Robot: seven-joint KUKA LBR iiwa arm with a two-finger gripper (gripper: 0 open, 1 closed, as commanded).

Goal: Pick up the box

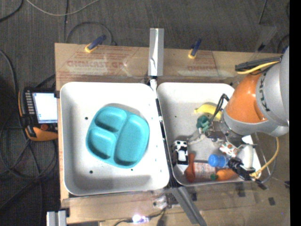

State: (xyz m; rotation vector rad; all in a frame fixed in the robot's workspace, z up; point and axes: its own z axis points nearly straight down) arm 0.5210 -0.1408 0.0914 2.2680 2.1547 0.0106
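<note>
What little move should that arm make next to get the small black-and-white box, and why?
Probably slide the gripper left and a little toward the front of the right bin. The box sits against that bin's left wall, while the gripper is nearer the middle, by the green object and the banana, so it is not yet above the box.

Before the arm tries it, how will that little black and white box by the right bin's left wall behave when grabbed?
The box looks small and flat-sided, so probably stiff and light. It stands close to the right bin wall, so it may tip or slide if nudged. The bottle beside it could crowd the gripper.
</note>
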